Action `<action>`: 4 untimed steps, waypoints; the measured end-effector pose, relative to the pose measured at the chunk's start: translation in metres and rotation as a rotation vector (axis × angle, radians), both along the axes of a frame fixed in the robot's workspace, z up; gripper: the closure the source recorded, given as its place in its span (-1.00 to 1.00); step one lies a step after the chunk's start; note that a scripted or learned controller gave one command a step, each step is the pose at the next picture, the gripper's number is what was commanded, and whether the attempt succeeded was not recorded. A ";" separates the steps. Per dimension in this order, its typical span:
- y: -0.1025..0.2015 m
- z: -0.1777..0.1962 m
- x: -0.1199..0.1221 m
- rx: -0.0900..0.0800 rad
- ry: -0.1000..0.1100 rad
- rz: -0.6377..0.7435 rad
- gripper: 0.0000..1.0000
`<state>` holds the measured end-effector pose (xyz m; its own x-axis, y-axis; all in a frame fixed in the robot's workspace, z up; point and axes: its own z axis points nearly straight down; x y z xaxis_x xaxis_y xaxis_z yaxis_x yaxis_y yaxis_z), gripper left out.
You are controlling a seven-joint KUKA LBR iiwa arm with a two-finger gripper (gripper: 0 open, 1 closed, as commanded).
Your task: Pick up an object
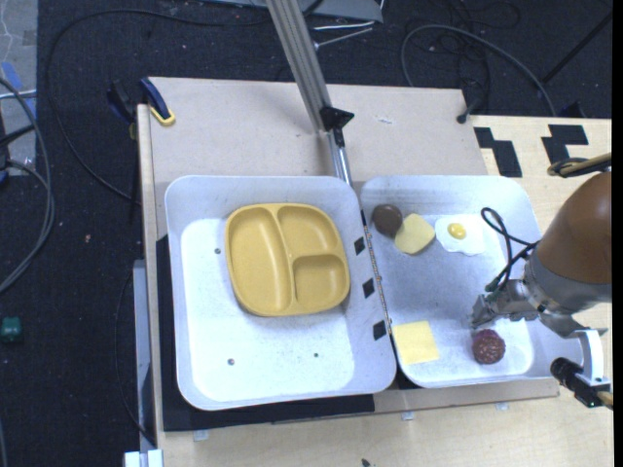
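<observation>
Table (409, 115) carrying two white bins: the left bin (195, 358) holds a yellow divided plate (288, 259); the right bin (516, 207) holds a yellow cheese slice (416, 341), a fried egg (459, 233), a pale yellow wedge (416, 233), a brown ball (386, 220) and a dark red meatball (488, 346). The jaws (490, 309) hang just above the meatball, the likeliest target. A good pick calls for centring over it, then descending straight. Whether the jaws are spread or closed cannot be told; nothing is seen held.
</observation>
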<state>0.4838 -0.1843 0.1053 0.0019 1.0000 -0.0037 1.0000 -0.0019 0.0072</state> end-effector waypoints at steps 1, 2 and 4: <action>0.005 0.044 0.004 0.003 0.004 0.005 1.00; -0.003 0.092 0.010 0.002 0.003 0.004 1.00; 0.037 0.148 0.015 0.005 0.007 0.008 1.00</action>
